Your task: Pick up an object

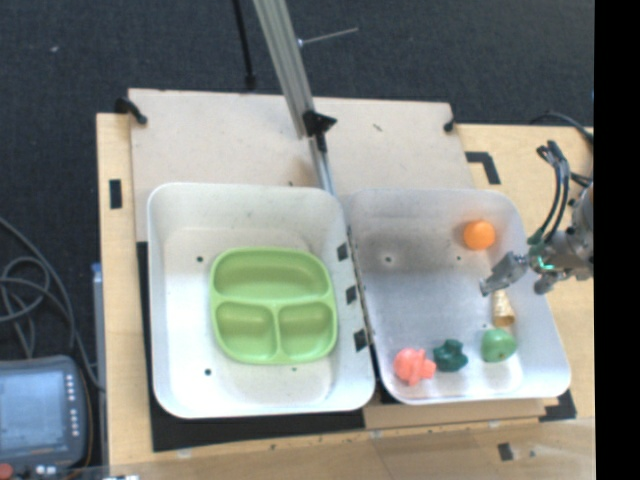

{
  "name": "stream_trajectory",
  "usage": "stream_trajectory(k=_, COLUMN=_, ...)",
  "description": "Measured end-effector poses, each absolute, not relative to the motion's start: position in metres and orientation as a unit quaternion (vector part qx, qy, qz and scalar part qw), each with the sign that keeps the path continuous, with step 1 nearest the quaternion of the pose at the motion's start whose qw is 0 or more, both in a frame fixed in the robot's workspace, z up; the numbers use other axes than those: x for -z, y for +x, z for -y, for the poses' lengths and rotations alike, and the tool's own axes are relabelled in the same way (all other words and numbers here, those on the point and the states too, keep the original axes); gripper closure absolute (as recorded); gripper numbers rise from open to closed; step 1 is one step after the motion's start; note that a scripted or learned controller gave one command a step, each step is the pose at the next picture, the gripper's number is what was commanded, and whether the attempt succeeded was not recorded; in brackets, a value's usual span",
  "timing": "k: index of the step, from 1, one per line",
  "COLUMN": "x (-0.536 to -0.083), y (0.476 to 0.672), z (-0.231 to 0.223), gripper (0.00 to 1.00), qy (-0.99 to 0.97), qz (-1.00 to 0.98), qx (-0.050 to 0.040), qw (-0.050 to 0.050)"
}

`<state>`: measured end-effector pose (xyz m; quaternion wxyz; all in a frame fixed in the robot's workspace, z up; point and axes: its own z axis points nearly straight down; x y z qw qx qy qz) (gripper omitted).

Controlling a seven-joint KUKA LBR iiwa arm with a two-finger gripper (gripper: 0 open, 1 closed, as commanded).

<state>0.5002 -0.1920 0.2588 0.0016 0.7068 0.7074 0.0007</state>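
Observation:
The right bin (420, 268) holds several small objects. An orange ball (479, 234) lies near its far right. A small tan piece (502, 311), a light green lump (498, 345), a dark green toy (451, 355) and a pink toy (413, 366) sit along the near side. My gripper (522, 276) hovers over the bin's right side, between the ball and the tan piece. It is open, and nothing shows between its fingers. The left finger (499, 275) stands just above the tan piece.
A light green divided plate (272, 303) lies in the left bin (180, 268). A metal pole (290, 68) slants from the top down to the gap between the bins. Cables (555, 168) hang at the right by the arm.

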Motion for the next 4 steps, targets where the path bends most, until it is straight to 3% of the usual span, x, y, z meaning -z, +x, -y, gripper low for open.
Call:
stream_trajectory(k=2, x=-0.138, y=0.499, z=0.196, gripper=0.0, qy=0.707, qz=-0.707, qx=0.0012, qw=-0.002)
stream_trajectory(k=3, x=-0.1, y=0.499, z=0.197, gripper=0.0, qy=0.708, qz=-0.706, qx=0.0003, qw=0.001)
stream_trajectory(k=4, x=-0.112, y=0.501, z=0.199, gripper=1.0, qy=0.71, qz=-0.704, qx=-0.0012, qw=0.003)
